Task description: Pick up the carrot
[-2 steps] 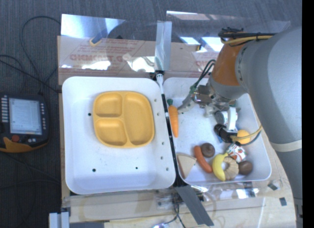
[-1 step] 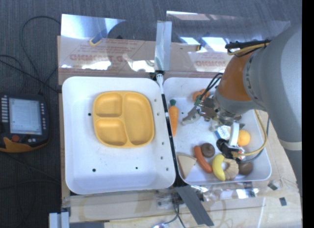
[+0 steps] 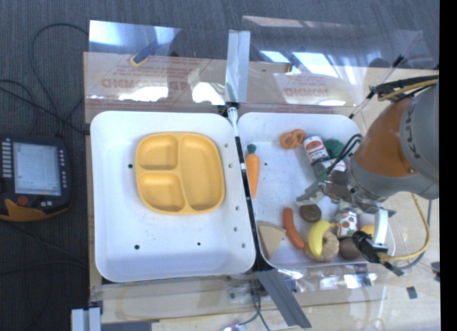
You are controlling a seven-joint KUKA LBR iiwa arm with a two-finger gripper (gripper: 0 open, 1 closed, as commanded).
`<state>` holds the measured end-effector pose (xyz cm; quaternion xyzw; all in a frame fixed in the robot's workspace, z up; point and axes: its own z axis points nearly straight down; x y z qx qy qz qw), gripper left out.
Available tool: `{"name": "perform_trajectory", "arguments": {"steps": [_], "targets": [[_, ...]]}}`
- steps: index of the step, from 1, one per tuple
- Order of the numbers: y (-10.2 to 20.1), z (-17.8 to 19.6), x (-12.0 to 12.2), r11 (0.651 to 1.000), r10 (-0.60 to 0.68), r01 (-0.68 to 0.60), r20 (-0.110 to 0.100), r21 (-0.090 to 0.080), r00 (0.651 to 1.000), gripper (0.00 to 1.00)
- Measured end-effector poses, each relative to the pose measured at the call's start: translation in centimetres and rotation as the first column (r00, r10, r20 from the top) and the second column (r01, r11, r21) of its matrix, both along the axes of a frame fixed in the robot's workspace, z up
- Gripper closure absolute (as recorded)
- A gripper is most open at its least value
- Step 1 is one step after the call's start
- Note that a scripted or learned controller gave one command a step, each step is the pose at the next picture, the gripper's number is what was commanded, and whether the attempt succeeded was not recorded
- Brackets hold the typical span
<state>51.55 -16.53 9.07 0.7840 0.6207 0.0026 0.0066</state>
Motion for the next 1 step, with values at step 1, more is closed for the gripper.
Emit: {"name": "perform_trajectory", "arguments": {"steps": [1], "targets": [[5.61, -0.08, 6.7, 0.995, -0.098, 0.098, 0.002, 0.003, 0.995, 0.0]]}}
